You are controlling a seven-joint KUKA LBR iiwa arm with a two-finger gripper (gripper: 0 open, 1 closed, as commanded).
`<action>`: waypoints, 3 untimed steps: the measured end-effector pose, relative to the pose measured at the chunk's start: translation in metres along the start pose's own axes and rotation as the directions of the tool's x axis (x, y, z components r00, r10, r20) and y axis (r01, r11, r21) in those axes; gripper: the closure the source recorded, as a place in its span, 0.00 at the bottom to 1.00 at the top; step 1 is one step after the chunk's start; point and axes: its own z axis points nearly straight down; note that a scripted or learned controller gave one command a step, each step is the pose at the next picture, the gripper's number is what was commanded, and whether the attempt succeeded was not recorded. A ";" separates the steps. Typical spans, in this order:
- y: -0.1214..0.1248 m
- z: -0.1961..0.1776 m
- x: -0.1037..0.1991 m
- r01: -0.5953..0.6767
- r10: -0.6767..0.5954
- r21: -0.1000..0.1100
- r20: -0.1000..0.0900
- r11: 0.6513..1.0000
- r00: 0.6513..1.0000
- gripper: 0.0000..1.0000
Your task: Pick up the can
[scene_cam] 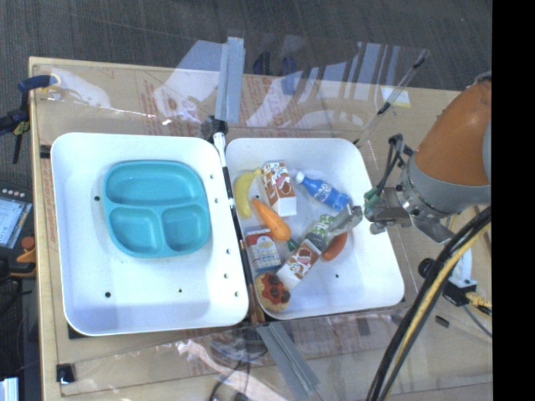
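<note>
The can [263, 251], short with a blue and orange label, lies near the left wall of the right bin [368, 266], just below a carrot [272, 220]. My gripper [353, 218] reaches in from the right, low over the bin's right half. It sits beside a green-topped bottle [308, 251] and a red item [334, 246], well to the right of the can. Nothing is visibly held.
The right bin also holds a banana [242, 192], a small carton [278, 188], a blue bottle [324, 193] and a round patterned item [272, 291]. The left bin [75, 282] holds a teal divided tray [157, 207]. Cables hang at the right.
</note>
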 end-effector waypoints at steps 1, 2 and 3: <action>0.060 0.060 -0.004 0.053 -0.053 0.001 0.002 0.999 0.999 0.00; 0.053 0.129 -0.011 0.072 -0.072 -0.024 0.014 0.997 0.997 0.00; 0.053 0.130 -0.011 0.071 -0.071 -0.024 0.014 0.997 0.997 0.00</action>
